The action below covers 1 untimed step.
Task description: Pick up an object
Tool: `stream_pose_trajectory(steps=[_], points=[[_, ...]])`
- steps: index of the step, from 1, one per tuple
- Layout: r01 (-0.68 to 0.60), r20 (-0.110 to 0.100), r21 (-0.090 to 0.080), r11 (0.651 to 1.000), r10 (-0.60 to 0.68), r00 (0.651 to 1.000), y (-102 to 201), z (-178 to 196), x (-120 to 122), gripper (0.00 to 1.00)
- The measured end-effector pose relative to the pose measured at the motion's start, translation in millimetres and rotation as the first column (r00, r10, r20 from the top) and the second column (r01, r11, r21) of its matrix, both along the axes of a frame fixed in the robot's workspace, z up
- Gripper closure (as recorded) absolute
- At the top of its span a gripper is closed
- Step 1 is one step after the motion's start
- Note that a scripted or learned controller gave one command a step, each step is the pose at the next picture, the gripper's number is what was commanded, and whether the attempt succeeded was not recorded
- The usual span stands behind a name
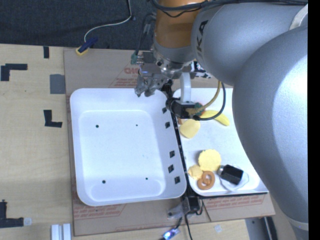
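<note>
My gripper (148, 87) hangs over the far rim of the left white bin (120, 144), close to the divider between the bins. The right white bin (250, 184) holds a pale yellow round piece (190, 129) and a yellow curved piece (221, 119) near its far end. Toward its near end lie a yellow disc (209, 159), a small yellow lump (194, 172), a brown ring-shaped piece (205, 180) and a black block (231, 174) with a white loop. The grey arm hides much of this bin's right side.
Both bins rest on a cardboard sheet (100, 71) on the wooden bench. A blue and yellow clip (86, 46) with a white cable lies behind the bins at the far left. Black tape marks (50, 118) dot the bench to the left.
</note>
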<state>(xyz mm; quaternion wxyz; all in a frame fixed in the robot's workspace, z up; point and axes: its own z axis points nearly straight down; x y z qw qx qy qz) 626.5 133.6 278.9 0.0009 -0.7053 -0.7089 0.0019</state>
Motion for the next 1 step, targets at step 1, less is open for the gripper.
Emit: stream_pose_trajectory(steps=[1], points=[[-0.005,-0.005,0.001,1.0,0.005,1.0,92.6,-66.7,-44.2,1.0]])
